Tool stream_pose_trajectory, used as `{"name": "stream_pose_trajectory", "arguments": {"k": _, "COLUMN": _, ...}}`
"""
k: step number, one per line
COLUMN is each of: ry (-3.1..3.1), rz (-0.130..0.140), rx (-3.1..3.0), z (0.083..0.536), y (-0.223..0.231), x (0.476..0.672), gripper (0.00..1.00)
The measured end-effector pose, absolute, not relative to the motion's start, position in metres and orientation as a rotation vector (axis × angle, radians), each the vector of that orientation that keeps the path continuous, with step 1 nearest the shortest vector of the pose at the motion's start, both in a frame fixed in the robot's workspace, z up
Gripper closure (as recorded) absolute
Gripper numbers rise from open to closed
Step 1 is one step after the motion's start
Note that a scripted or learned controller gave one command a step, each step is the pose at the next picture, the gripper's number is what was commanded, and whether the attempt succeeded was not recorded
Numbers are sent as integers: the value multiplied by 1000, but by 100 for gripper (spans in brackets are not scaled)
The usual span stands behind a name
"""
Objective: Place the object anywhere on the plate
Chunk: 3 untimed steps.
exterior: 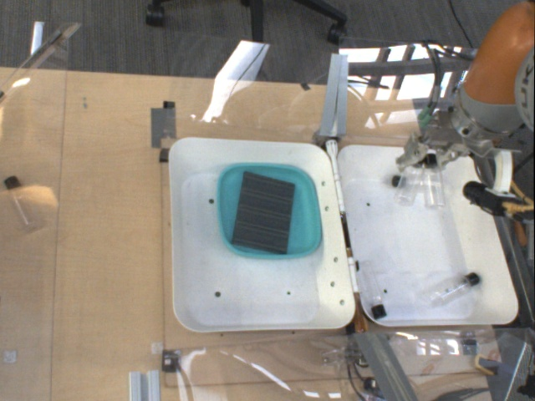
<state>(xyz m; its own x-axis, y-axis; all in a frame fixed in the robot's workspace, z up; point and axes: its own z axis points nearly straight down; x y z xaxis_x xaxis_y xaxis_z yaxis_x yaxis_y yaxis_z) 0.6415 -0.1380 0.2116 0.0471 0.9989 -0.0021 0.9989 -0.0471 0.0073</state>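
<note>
A dark grey ribbed rectangular block lies flat on the teal plate, which sits in the left white bin. My gripper hangs over the far part of the right bin, well apart from the block and the plate. Its clear fingers stand open with nothing between them. Above the gripper, the arm's orange band rises at the upper right.
A small clear vial with a black cap lies near the right bin's front right corner. A small black piece sits at that bin's front left corner. Bare wooden bench stretches to the left of the bins.
</note>
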Motion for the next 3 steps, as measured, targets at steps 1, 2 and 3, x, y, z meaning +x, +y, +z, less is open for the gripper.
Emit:
{"name": "stream_pose_trajectory", "arguments": {"k": 1, "ry": 2415, "rz": 5, "rx": 2005, "z": 185, "y": -24, "x": 590, "gripper": 100}}
{"name": "stream_pose_trajectory", "arguments": {"k": 2, "ry": 2562, "rz": 8, "rx": 1808, "z": 186, "y": 19, "x": 622, "gripper": 100}}
{"name": "stream_pose_trajectory", "arguments": {"k": 3, "ry": 2562, "rz": 8, "rx": 1808, "z": 186, "y": 19, "x": 622, "gripper": 0}}
